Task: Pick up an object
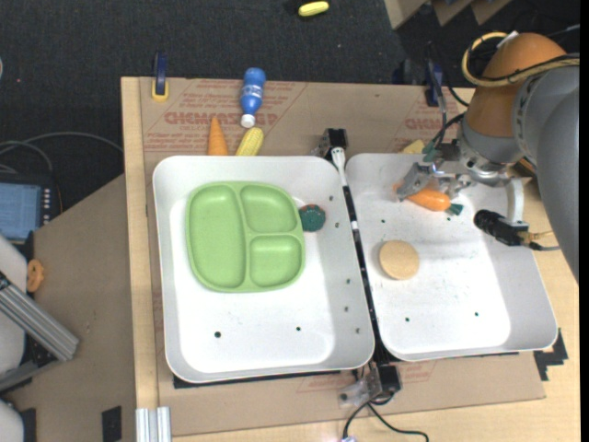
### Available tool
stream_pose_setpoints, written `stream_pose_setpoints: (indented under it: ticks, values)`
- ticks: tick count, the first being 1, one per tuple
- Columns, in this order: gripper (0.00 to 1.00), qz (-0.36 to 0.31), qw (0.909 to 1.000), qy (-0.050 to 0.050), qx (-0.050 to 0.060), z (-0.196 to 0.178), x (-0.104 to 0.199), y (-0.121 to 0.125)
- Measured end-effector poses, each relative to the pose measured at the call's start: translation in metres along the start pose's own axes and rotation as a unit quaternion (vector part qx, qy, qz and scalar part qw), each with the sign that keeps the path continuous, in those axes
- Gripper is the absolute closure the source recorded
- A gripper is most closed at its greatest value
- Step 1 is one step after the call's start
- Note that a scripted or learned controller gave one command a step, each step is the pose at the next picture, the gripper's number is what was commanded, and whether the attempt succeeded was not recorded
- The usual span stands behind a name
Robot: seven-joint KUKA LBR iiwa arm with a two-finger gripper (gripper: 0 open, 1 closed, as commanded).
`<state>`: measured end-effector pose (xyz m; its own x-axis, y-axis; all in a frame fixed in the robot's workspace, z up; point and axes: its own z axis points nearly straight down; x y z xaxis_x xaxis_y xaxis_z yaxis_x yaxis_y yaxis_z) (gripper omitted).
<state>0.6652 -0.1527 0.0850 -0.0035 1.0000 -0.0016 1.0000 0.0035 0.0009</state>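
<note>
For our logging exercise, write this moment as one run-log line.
gripper: low in right white bin | at: orange carrot-shaped toy, grasp unclear | nearby: tan round disc | left bin: green divided plastic tray

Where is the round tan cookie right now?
The cookie lies in the right bin, near its left wall, below and to the left of the orange carrot by the gripper.

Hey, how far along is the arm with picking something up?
Done: the claw has reached into the right bin, directly over the orange carrot toy. In hand: nothing clearly; the carrot lies on the bin floor. Left: grasp and lift. The tan disc sits untouched, and the green tray sits in the left bin.
</note>
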Motion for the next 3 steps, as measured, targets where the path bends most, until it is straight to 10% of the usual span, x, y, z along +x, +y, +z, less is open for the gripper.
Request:
stream_pose_setpoints:
  ticks: [1, 2, 3]
  values:
    - [1.0, 0.001, 1.0, 0.0, -0.001, -0.011, 0.0, 0.0]
    - [1.0, 0.002, 1.0, 0.001, -0.001, -0.062, 0.009, -0.018]
    - [1.0, -0.002, 1.0, 0.002, 0.001, -0.103, 0.086, -0.05]
